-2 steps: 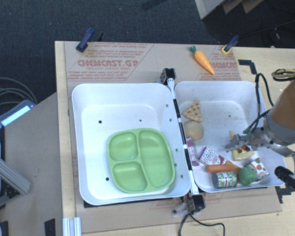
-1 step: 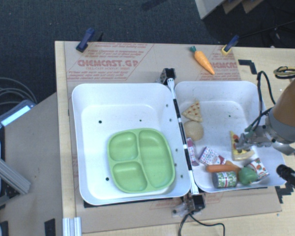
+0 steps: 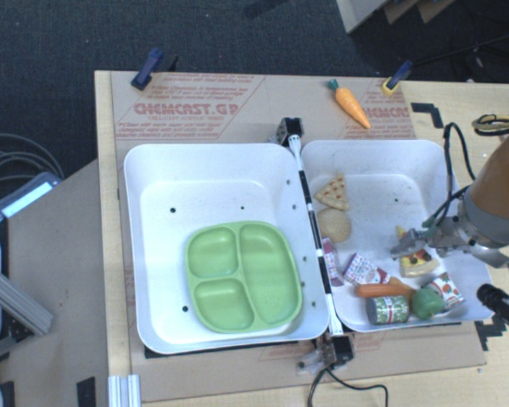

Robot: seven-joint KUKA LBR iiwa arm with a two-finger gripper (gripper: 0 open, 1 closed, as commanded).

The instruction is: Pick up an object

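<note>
White plastic is seen in two shallow bins side by side on the bench: the left bin (image 3: 153,227) in the middle of the frame and the right bin (image 3: 382,155) toward the right edge. A pale green divided tray (image 3: 242,275) with three compartments is laid in the left bin, low and right of its centre. Over at the right edge, the grey arm (image 3: 492,202) is reached in above the right bin, and its gripper (image 3: 417,246) is placed low over a small yellow-and-white toy piece (image 3: 417,264); whether the fingers are spread or closed cannot be told from this angle. The rest of the clutter is packed along the lower part of that bin: a pizza slice toy (image 3: 332,192), a beige round lump (image 3: 334,225), a red-and-white packet (image 3: 362,270), an orange carrot-like stick (image 3: 384,291), a small can (image 3: 389,309) and a green ball (image 3: 427,302) just beside it. Outside the bins, a toy carrot (image 3: 353,108) is left on the cardboard in the upper right.
</note>
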